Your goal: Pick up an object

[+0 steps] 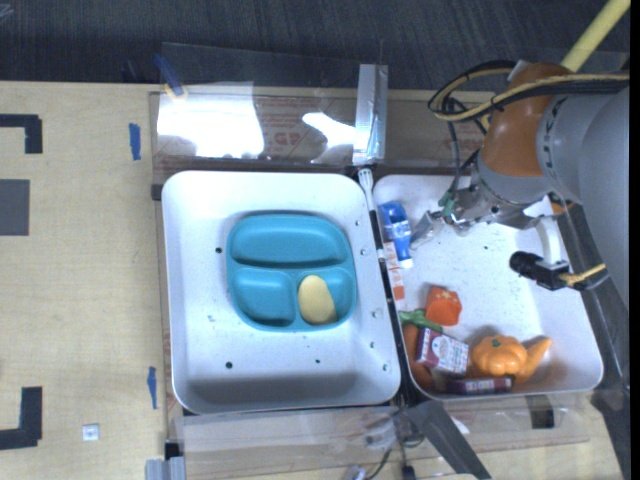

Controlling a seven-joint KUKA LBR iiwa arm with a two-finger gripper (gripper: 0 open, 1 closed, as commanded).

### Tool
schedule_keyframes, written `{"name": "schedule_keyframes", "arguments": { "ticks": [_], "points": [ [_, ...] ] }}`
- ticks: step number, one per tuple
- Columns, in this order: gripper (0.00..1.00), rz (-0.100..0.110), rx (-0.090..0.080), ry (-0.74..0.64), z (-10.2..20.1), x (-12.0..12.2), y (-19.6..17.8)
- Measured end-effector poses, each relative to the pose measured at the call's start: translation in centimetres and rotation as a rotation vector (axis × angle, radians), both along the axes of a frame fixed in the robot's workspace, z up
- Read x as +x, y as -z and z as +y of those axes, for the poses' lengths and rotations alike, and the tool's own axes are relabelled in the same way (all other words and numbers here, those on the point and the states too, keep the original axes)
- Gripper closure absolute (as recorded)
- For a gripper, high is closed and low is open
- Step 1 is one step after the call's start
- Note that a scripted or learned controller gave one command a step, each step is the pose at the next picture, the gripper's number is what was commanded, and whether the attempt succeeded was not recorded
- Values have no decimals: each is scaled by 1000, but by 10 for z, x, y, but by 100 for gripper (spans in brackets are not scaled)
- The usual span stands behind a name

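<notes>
- Objects for picking, camera view: the right shallow white bin (575,353) holds a blue-and-white tube (397,230) along its left wall, an orange-red toy pepper with a green stem (441,306) near the middle, and, toward the near wall, a dark red printed packet (441,353), a small orange toy pumpkin (498,355) touching the packet's right side, and an orange carrot-like piece (536,351) just beside the pumpkin.
- The left shallow white bin (190,268) contains a teal plastic divided tray (265,258); a pale yellow egg-shaped object (317,299) lies in its lower right compartment.
- The two-finger gripper (447,214) is low over the far part of the right bin, right of the tube and apart from it; nothing is between its fingers, and their spacing cannot be told.
- The grey arm with the orange band (520,133) enters from the right.
</notes>
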State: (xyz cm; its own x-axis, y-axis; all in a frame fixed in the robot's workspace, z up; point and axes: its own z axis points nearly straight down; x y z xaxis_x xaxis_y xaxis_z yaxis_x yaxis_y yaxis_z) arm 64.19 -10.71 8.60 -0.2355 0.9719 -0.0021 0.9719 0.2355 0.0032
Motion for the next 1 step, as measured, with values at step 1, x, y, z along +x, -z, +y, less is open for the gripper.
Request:
{"name": "schedule_keyframes", "arguments": {
  "ticks": [1],
  "points": [
    [0,-4,2,-17,66,26,-102]
  ]
}}
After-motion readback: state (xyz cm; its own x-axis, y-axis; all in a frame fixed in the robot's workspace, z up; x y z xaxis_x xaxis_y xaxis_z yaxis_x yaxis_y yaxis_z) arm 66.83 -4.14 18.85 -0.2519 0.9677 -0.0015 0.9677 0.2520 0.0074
